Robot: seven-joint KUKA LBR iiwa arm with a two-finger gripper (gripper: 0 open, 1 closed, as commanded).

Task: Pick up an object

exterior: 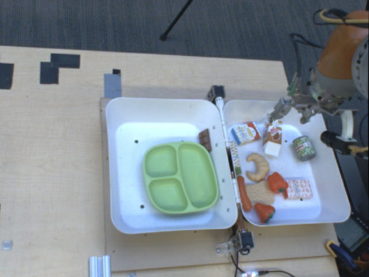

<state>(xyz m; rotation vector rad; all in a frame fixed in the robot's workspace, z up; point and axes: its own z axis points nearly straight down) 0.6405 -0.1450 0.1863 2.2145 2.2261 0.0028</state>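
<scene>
Two bins, one crowded.
Gripper [286, 107] jaws (state unclear) hover just above the carton [273, 139]; green tray [180, 178] lies well left.

Robotics lab, wood bench [52, 172] w/ black tape marks, grey carpet [115, 10], cabling

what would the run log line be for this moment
stage: approach | gripper: over right bin, above brown carton | nothing seen held | green tray: in left bin
</scene>
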